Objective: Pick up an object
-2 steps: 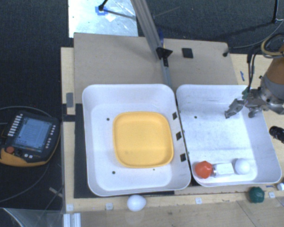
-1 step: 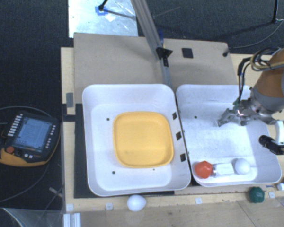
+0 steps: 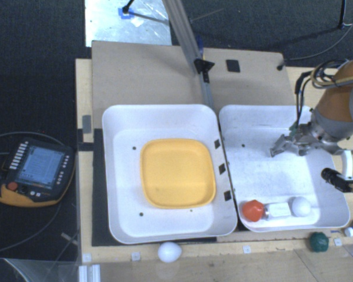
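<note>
1. Where the arm (image 3: 341,107) reaches in from the right, its hand (image 3: 289,145) hangs over the middle of the right bin (image 3: 265,122), fingers spread wide with nothing between them.
2. The right bin holds three things along its near edge: an orange-red ball (image 3: 253,210) at the near left corner, a white block (image 3: 277,210) just beside it, and a white ball (image 3: 300,205) to that block's right.
3. The left bin (image 3: 120,134) carries a yellow square plate (image 3: 178,173) lying flat near its centre.
4. On the surface (image 3: 147,69) a white egg-shaped thing (image 3: 169,252) rests at the near edge below the left bin, and a dark green ball (image 3: 319,241) lies near the near right corner.
5. Off the surface's left edge, a control pendant (image 3: 34,171) with a lit screen sits on dark carpet (image 3: 29,57), cables trailing.
</note>
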{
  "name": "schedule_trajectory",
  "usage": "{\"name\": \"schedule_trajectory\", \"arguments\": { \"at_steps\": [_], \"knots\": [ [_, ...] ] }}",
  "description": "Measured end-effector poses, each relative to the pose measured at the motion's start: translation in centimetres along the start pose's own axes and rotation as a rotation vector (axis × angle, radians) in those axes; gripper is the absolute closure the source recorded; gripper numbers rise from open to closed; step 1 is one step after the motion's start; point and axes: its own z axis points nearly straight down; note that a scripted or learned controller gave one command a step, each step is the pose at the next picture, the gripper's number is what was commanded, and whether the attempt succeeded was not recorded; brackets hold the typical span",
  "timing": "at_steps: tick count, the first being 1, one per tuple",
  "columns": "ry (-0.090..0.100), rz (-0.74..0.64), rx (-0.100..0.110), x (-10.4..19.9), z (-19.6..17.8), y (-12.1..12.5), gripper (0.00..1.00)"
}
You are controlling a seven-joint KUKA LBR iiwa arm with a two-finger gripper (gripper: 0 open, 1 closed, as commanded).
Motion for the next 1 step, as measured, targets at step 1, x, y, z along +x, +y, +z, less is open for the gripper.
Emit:
{"name": "schedule_trajectory", "arguments": {
  "at_steps": [1],
  "knots": [
    [-0.001, -0.001, -0.002, -0.01, -1.09, 0.05, 1.0]
  ]
}}
